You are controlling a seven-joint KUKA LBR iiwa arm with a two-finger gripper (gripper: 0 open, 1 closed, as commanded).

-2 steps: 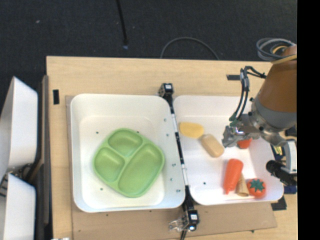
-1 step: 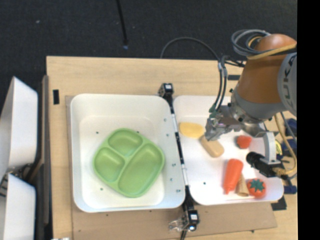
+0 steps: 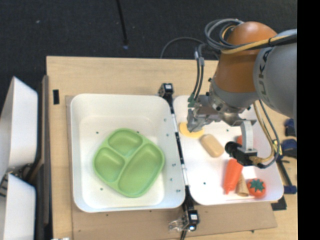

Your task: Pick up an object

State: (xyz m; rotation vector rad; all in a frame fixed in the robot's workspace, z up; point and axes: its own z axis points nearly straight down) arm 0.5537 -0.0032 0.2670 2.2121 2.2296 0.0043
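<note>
Gripper sits over yellow piece, finger state can't tell; prob. light, stiff plastic, grab across narrow width.

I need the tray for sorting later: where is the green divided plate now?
The green divided plate lies in the left bin, toward its front, across the divider from the carrot in the right bin.

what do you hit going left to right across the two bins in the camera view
green divided plate → yellow piece under the end effector → tan block → carrot → tomato
</note>
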